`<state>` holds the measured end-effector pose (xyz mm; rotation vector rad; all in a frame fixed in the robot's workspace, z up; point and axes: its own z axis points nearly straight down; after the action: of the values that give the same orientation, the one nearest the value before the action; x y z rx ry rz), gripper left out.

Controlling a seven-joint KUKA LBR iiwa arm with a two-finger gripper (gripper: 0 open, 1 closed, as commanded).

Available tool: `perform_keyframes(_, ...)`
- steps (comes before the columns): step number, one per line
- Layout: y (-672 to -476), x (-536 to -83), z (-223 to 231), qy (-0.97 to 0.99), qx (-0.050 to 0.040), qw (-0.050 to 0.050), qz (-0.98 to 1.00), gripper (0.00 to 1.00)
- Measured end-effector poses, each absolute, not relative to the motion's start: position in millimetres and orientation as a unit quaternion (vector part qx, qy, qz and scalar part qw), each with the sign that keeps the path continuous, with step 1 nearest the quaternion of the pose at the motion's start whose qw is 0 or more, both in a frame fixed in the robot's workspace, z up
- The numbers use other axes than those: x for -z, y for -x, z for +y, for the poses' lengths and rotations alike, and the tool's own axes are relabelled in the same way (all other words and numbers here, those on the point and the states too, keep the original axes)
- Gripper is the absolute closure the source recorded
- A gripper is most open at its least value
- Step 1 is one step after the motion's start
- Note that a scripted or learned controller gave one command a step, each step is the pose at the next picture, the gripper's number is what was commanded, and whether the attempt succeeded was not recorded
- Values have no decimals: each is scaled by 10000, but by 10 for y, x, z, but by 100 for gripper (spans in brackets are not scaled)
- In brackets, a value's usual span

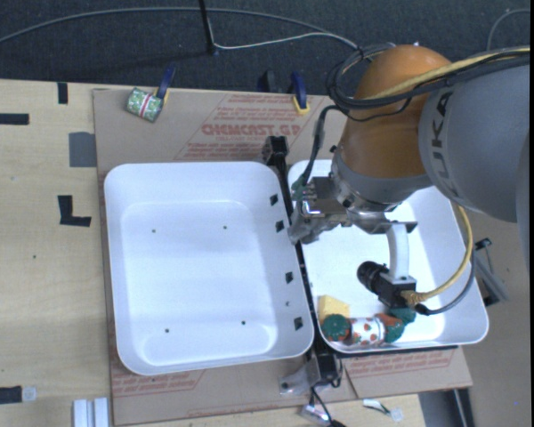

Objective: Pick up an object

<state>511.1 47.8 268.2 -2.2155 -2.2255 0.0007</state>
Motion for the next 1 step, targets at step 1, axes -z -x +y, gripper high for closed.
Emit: perform_keyframes(1, -5181, -2441, 983, 7057, -10, 9, -7085, 100)
